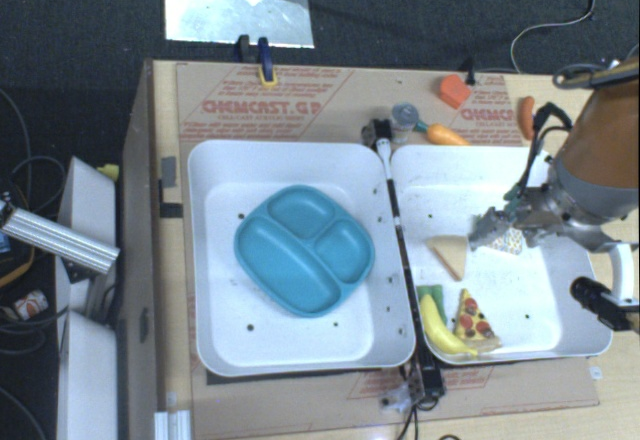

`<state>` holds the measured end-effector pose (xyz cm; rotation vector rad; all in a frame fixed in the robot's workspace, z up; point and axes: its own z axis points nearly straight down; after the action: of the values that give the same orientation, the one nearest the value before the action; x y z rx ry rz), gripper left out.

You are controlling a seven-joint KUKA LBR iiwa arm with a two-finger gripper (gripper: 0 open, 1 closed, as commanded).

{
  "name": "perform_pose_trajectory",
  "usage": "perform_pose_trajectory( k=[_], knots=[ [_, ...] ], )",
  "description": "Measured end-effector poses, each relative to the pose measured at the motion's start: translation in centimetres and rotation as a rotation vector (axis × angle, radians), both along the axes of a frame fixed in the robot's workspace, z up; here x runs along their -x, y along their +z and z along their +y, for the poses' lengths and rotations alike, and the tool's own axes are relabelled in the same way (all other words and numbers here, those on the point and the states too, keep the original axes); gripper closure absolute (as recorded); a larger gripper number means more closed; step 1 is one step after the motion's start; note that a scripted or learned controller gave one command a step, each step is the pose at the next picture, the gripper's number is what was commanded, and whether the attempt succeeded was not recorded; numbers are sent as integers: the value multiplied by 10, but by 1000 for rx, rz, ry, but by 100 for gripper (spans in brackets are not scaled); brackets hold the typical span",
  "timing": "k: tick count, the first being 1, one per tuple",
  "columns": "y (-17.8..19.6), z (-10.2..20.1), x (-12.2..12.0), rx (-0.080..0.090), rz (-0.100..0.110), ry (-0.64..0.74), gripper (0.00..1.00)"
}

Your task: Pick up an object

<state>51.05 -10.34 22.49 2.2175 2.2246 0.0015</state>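
**Operator:** Report the position and state of your gripper.

**Arm:** My gripper (497,228) sits low over the right bin (570,328), in the middle of it. My fingers point toward the divider between the two bins. I cannot tell whether they are spread or pressed together; the tips are blurred against a small patterned item just beside them.

**Operator:** Locate the objects available for picking.

**Arm:** A pale wedge of cheese (449,255) lies on the bin floor just below and to the left of my fingertips, near them, contact not confirmed. A banana (437,326) lies along the near left corner of the same bin. A pizza slice (473,322) lies just beside the banana, on its right.

**Operator:** List surrounding items and obstructions.

**Arm:** The left bin (230,178) holds a blue divided plate (303,249), well apart from me. Beyond the bins, on the cardboard, lie a carrot (441,135) and an orange block (454,91). My own wrist covers the right side of the right bin.
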Motion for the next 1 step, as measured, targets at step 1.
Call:
perform_pose_trajectory(
  k=[1],
  knots=[
    [-82,-5,0,0,2,-2,0]
  ],
)
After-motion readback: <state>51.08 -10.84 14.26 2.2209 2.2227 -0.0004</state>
